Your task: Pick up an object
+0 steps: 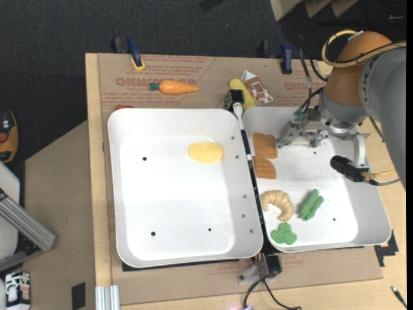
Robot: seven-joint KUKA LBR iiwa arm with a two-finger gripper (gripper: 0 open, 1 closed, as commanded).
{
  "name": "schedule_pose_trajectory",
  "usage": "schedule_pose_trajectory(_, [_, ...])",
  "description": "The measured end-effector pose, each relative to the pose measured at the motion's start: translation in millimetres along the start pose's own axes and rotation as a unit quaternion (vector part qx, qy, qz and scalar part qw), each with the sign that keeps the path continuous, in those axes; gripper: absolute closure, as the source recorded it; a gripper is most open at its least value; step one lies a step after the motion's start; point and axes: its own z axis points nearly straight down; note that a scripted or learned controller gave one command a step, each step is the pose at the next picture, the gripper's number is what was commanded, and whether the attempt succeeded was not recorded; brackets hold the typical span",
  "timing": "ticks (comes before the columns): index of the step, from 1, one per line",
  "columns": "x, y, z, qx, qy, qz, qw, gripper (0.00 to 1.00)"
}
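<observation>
Camera view, looking down at a slant on the table [97, 173], and here are the two white bins side by side. The left bin [174, 237] carries one yellow oval piece [206, 152], sitting in its upper half, well apart from everything else. Over in the right bin [361, 225], plenty to choose from: two brown bread slices [264, 155] tight against the left wall, one above the other; a croissant [277, 203] lower down; a green vegetable [311, 205] just to its right; and a green leafy piece [284, 235] near the bottom edge.

The arm [381, 63] comes in from the right, orange band showing above the wrist, and the end effector [303, 133] sits over the upper part of the right bin, just right of the top bread slice. Whether its fingers are apart or together, this angle cannot tell, and nothing can be made out between them.

Outside the bins, a carrot [175, 88] lies on the cardboard above the left bin, and a banana [237, 90] and a small carton [257, 90] rest near the gap between the bins.
</observation>
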Motion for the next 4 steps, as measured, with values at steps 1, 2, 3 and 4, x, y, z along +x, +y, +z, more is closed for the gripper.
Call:
schedule_pose_trajectory(1, [0.1, 0.6, -11.7, -0.001, -0.001, 0.000, 1.0000, 1.00])
schedule_pose_trajectory(2, [83.2, 25.0, -106.6, -0.004, 0.001, -0.003, 1.0000, 1.00])
schedule_pose_trajectory(3, [25.4, 15.0, -122.2, -0.001, -0.001, 0.003, 1.0000, 1.00])
schedule_pose_trajectory(4, [35.2, -61.1, -145.0, 0.004, 0.002, 0.002, 1.0000, 1.00])
